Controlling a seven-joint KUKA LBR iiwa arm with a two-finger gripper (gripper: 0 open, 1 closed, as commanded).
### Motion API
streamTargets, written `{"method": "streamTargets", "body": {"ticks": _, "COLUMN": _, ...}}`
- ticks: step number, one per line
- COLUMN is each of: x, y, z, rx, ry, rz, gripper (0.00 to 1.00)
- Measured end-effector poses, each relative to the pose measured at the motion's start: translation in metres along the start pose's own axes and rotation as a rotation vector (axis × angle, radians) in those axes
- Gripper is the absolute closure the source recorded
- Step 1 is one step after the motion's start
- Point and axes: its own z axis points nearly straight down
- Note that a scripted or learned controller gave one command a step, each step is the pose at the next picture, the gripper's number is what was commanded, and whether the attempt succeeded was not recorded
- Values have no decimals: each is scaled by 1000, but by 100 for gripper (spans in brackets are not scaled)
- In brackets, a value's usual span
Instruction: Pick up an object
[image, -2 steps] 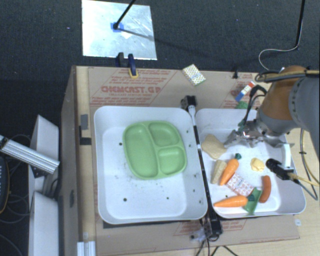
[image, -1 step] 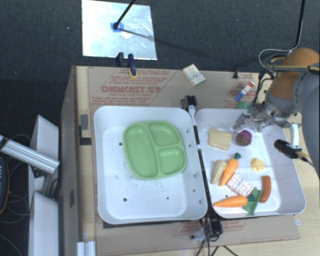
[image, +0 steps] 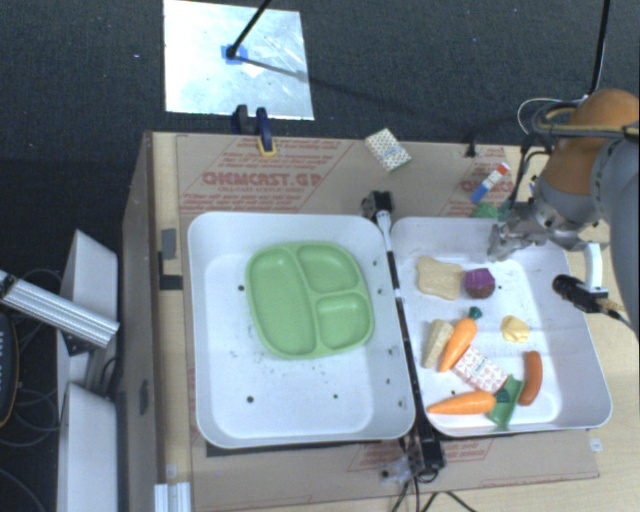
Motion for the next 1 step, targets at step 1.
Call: {"method": "streamTargets", "body": {"ticks": 1, "x": 0, "y": 0, "z": 0, "rx": 0, "ry": 0, "rz": -1, "gripper": 0}}
